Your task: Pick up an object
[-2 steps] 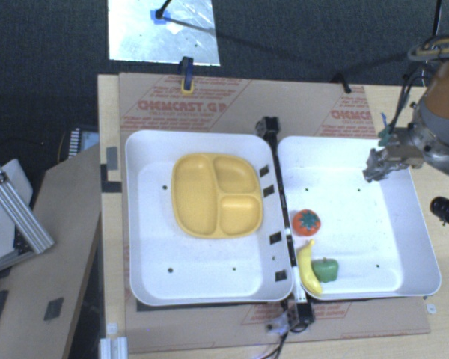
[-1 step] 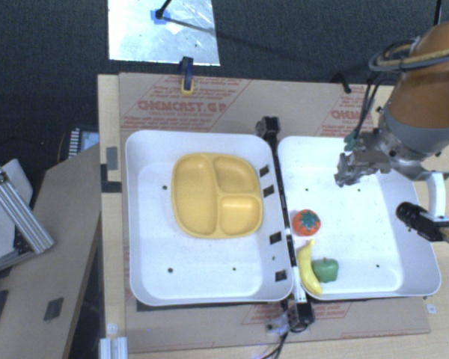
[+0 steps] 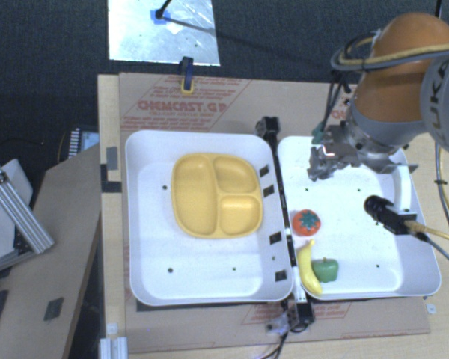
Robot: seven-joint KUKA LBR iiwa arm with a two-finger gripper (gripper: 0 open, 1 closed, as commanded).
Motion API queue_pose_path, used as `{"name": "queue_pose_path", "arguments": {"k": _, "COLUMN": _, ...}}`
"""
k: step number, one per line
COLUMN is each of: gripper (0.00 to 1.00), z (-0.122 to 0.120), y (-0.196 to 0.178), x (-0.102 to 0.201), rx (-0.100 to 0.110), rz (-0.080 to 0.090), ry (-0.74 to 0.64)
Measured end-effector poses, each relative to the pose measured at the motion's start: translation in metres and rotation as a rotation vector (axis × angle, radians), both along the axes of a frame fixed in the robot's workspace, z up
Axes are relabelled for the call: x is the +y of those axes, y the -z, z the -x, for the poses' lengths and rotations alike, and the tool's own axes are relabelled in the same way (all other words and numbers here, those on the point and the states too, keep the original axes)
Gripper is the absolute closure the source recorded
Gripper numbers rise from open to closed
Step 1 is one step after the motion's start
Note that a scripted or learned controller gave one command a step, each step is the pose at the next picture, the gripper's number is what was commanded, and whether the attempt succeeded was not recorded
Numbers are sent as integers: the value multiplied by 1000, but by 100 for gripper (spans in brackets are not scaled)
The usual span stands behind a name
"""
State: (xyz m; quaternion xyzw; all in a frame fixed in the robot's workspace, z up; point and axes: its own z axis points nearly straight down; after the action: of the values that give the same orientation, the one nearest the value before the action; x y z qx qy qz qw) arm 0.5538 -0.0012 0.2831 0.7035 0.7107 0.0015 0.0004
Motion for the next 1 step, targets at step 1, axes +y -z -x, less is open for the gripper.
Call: {"name": "queue_pose_path", "arguments": {"k": 1, "gripper": 100, "z": -10, "y": 23, "x": 53, "rx": 2, "rz": 0, "ry": 1}}
